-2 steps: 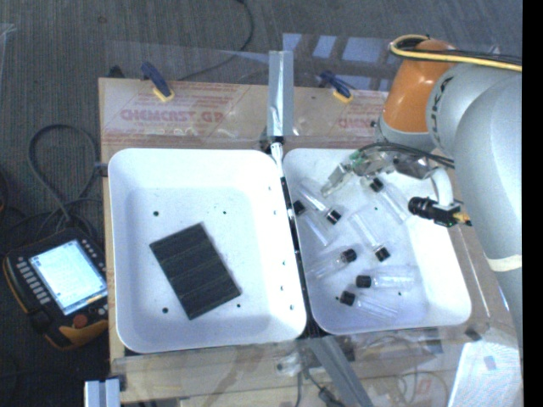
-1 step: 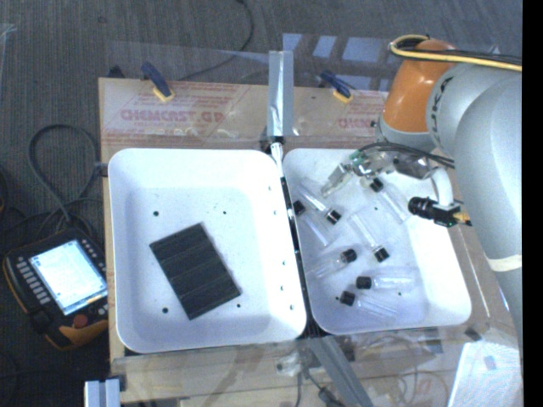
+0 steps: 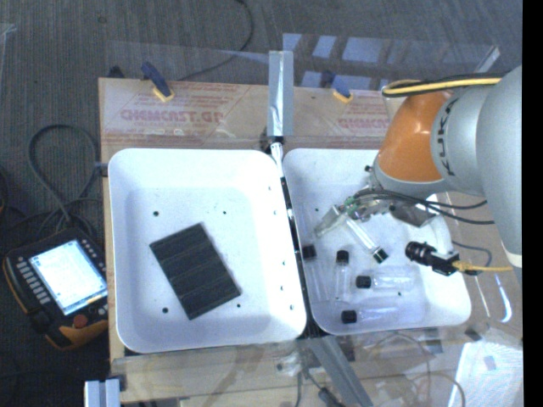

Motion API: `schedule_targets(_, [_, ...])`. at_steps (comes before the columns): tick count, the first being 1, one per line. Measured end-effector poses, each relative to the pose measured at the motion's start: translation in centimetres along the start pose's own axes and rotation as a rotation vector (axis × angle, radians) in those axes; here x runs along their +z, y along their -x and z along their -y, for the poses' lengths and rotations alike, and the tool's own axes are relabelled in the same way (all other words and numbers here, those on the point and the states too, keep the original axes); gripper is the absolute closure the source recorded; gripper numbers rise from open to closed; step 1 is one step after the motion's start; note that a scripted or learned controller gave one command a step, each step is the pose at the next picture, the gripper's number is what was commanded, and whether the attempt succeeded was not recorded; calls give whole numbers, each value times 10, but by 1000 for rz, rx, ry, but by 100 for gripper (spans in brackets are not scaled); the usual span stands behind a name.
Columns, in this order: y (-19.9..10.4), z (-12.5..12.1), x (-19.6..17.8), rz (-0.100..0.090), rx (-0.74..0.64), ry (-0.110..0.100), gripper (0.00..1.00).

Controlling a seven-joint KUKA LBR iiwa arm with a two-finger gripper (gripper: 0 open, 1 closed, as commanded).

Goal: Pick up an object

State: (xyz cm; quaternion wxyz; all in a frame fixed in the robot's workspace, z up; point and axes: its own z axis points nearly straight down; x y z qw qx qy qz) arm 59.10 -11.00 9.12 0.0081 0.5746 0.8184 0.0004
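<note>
Clear plastic vials with black screw caps (image 3: 389,282) lie scattered across the right white bin (image 3: 458,308), several on their sides. They look light, stiff and slick, likely to roll, so a grasp across the body near the cap seems safest. The gripper (image 3: 349,212) hangs over the bin's far-left part above one vial; whether it is open or closed cannot be told. A ribbed black rectangular slab (image 3: 194,270) lies flat in the left white bin (image 3: 127,185).

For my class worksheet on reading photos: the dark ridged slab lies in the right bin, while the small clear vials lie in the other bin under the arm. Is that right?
Not quite. The camera view shows the dark ridged slab in the left bin, not the right. The small clear vials do lie in the other bin, under the arm.
</note>
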Motion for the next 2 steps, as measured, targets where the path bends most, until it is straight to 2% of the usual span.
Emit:
schedule_targets(1, [-1,-3,-10,-2,0,6,100])
schedule_targets(2, [31,-37,-215,-9,56,-9,100])
